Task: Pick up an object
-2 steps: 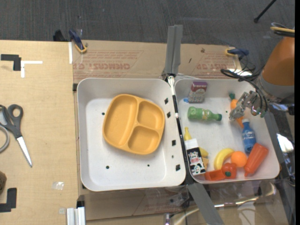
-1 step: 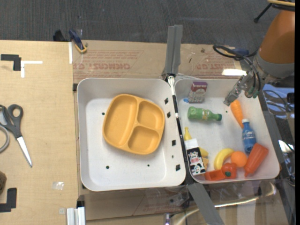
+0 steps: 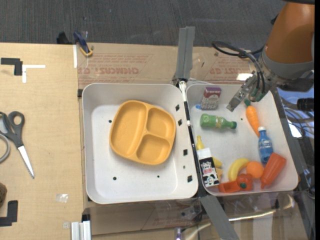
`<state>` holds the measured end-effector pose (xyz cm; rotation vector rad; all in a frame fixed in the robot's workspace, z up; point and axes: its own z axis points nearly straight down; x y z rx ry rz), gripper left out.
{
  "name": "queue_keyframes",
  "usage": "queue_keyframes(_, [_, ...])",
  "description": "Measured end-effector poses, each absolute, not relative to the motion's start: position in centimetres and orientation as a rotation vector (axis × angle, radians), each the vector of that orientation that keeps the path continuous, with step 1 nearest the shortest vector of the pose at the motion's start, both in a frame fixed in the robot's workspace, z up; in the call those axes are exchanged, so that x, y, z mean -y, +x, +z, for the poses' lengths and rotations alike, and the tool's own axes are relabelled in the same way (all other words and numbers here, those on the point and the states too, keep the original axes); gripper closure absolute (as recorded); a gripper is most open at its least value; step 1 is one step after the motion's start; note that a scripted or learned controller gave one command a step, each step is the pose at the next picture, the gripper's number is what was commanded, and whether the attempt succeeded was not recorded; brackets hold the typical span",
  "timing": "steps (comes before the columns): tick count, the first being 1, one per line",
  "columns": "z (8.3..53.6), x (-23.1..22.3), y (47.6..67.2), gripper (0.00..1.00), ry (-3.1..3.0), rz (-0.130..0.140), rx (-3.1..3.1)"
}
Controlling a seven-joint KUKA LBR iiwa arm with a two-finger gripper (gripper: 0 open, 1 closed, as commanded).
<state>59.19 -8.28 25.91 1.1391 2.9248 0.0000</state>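
I have the grey two-finger gripper (image 3: 243, 97) hanging over the far right corner of the right-hand shallow white bin (image 3: 283, 134), tilted down and leftward. Its fingers look parted with nothing between them, though at this slant I can't be fully sure of the gap. That puts it above the far end of the clutter, which is where I'd want it for a first grab.

The nearest candidates are the small orange plastic carrot (image 3: 253, 120), lying just near-side of the gripper, the green plastic bottle (image 3: 217, 122) on its side to the left, and the purple and white carton (image 3: 211, 98) standing by the far wall. I judge the carrot the likeliest target, being closest and lying apart from its neighbours.

The near end is crowded: a blue and white bottle (image 3: 264, 145), a yellow banana (image 3: 238, 167) and a cow-patterned milk carton (image 3: 208, 170) sit close together, so picking there risks a miss.

The left-hand white bin (image 3: 95, 149) holds a yellow three-compartment plate (image 3: 142, 132), presumably kept apart as a drop spot.
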Motion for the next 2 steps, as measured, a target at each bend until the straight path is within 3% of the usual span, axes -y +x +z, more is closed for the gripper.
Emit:
queue_keyframes(1, [9.3,11.8,56.7,1.0,0.989,0.0,-2.979])
queue_keyframes(2, [16.7,16.3,53.9,1.0,0.437,0.0,-3.107])
